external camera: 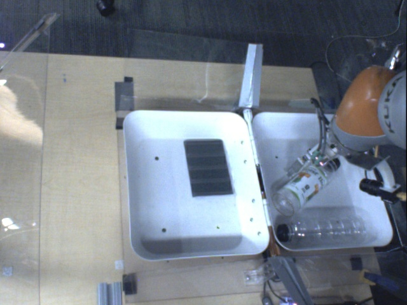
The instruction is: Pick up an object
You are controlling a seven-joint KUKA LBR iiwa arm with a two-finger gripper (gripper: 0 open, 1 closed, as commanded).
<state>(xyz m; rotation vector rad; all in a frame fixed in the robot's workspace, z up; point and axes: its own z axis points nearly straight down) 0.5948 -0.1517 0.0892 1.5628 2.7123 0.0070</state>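
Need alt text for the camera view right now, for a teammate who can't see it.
The arm reaches over the right bin, above a labelled jar lying tilted and a clear bottle on its side. The left bin holds a dark ribbed block.

A dark ribbed rectangular pad (207,168) lies flat in the middle of the left white bin (141,170). The right white bin (280,138) sits just beside it, their edges touching. Both rest on a pale wooden bench (70,189), dark carpet (191,8) at the far side
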